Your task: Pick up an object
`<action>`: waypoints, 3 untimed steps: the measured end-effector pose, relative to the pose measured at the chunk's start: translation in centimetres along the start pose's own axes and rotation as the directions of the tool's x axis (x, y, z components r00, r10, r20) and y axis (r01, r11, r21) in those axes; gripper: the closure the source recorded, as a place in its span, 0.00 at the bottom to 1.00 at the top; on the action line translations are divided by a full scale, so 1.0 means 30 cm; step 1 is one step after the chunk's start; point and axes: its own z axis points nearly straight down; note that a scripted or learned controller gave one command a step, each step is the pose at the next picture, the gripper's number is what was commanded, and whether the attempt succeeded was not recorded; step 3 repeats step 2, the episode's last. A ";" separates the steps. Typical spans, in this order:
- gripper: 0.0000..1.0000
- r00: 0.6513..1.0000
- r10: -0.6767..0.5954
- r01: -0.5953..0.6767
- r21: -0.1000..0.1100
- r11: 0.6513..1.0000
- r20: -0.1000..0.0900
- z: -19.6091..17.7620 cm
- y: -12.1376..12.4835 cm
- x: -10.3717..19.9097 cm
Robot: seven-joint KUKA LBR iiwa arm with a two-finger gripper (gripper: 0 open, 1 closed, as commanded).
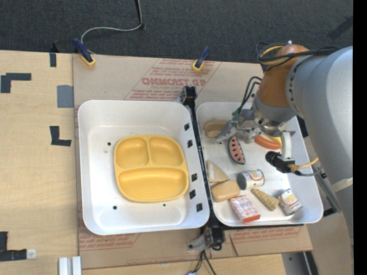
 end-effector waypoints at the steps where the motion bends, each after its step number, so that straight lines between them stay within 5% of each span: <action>1: 1.00 1.000 -0.001 0.001 0.000 1.000 0.001 -0.034 0.000 -0.001; 2: 1.00 1.000 -0.001 0.001 0.006 1.000 -0.003 -0.328 -0.196 0.228; 3: 1.00 1.000 -0.001 0.001 0.006 1.000 -0.003 -0.328 -0.196 0.228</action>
